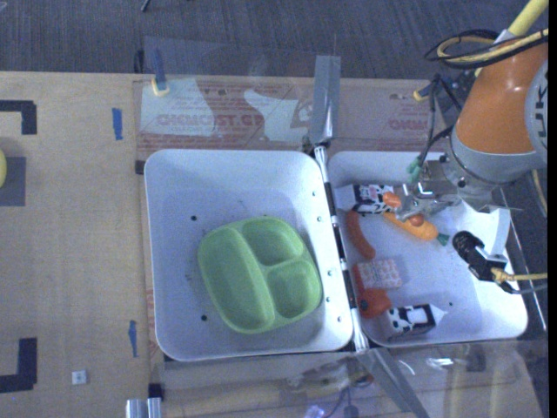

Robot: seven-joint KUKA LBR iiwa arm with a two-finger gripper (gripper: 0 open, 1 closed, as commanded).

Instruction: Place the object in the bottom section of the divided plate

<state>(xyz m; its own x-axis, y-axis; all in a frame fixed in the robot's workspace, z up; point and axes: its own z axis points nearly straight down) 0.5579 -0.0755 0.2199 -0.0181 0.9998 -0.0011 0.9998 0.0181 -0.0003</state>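
Red print runs across the cardboard [228, 118] behind the bins, mirrored and too blurred to read; no other text is legible.

A pale wooden bench [70, 259] carries black corner marks and bits of blue tape [117, 123] along its left side. Beyond its far edge lies dark grey carpet [261, 16], evenly lit.

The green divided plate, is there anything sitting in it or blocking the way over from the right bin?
Nothing visible lies in the green divided plate. Between it and the right bin's toys, where the gripper hovers by the carrot, only the two bins' adjoining rims stand; an object would need lifting over them.
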